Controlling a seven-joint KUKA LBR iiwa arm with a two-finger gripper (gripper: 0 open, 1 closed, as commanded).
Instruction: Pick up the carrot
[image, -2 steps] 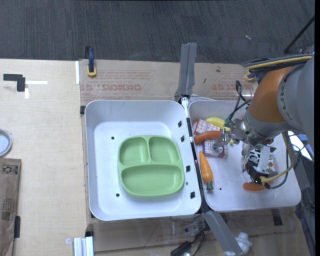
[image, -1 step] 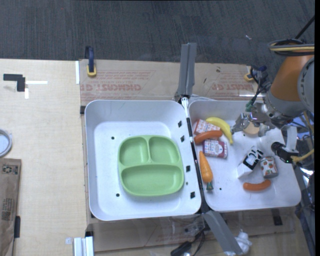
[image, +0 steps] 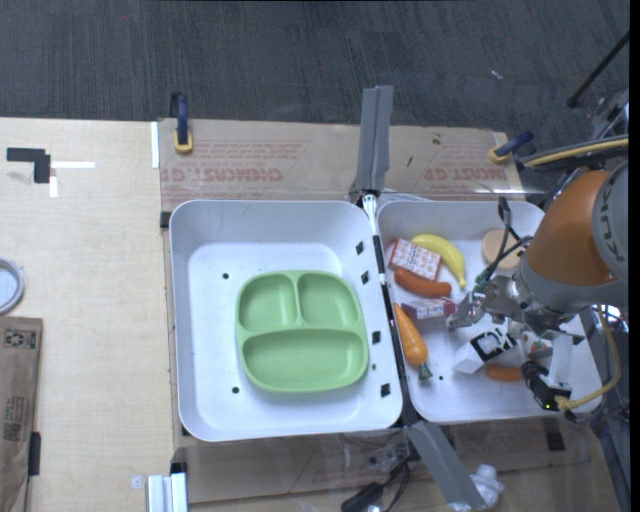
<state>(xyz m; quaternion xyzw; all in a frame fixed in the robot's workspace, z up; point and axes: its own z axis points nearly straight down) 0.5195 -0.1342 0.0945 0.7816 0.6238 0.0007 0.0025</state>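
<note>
Claw (image: 468, 312) hovered low in right white bin (image: 440, 400), grip state unclear. Orange tapered carrot (image: 410, 336) lay beside it, against left wall, unlifted. Pick not done.

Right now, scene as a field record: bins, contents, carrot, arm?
left bin: holds a green divided plate
right bin: holds the food items
carrot: lying against the right bin's left wall, tip toward the near edge, apart from the gripper
other items: banana, red-and-white packet, sausage, small orange piece near the arm
gripper: over the middle of the right bin, right of the carrot
arm: reaching in over the right bin's right side
carrot held: no
</note>
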